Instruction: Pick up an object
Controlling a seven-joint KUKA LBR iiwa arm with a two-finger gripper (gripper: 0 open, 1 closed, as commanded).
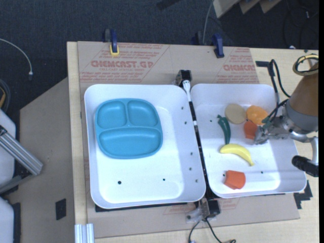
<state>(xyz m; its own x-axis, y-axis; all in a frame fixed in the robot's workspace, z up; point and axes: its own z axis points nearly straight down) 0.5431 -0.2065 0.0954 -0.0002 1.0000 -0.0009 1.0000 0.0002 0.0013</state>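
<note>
The gripper [260,135] sits just right of the banana [237,152]. The banana's long axis slants down-right. I cannot tell the gripper's state.

left bin [101,186]: divided plate [129,128] | right bin [212,97]: banana [238,152] in front of pepper [224,128]

left bin [136,196]: I see smooth white plastic with a faint sheen.
right bin [268,184]: I see the same white plastic.
divided plate [129,128]: blue plastic, matt to satin from where I watch.
banana [237,152]: I take it for smooth yellow plastic, slightly glossy.
green pepper [224,128]: smooth and glossy to my eye.
tabletop [126,59]: I see matt brown paper-faced board with red print.
clamps [113,40]: I read them as blue plastic grips.
</note>
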